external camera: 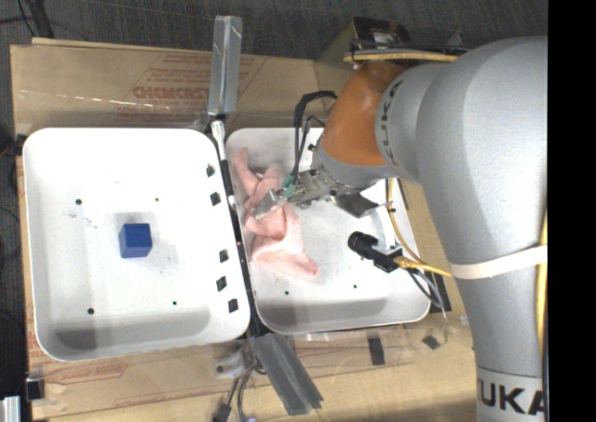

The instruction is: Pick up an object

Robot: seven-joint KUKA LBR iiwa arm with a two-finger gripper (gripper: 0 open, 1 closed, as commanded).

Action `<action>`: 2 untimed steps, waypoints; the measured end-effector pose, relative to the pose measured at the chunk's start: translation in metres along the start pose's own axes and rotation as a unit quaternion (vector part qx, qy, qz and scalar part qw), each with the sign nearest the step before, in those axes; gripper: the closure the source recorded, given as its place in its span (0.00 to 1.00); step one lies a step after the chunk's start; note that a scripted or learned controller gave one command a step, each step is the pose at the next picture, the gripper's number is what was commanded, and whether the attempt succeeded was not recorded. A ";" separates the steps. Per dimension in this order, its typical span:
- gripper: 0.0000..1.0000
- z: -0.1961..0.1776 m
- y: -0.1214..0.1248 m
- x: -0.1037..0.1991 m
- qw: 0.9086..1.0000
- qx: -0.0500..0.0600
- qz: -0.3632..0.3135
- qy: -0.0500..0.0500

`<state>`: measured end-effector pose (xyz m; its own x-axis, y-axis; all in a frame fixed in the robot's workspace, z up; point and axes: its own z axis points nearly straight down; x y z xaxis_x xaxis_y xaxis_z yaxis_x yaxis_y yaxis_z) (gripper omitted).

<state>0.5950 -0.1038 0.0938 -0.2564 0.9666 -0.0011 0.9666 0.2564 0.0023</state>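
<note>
A floppy pink object [277, 229] lies crumpled along the left side of the right bin [326, 313]. My gripper [287, 193] reaches in from the right and is down at the upper part of this pink object, touching or just above it. The pink folds and the wrist hide the tips. A small blue cube [136, 239] sits alone in the middle of the left bin [56, 187], far from the gripper.
A ridge [228, 224] with black clips divides the two bins, just left of the pink object. The big grey arm [466, 178] covers the right bin's right side. Brown cardboard [112, 75] lies under the bins.
</note>
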 end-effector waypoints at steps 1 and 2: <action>1.00 -0.010 0.000 0.001 1.000 0.001 -0.002 0.001; 1.00 -0.098 0.070 0.061 1.000 0.002 0.020 0.001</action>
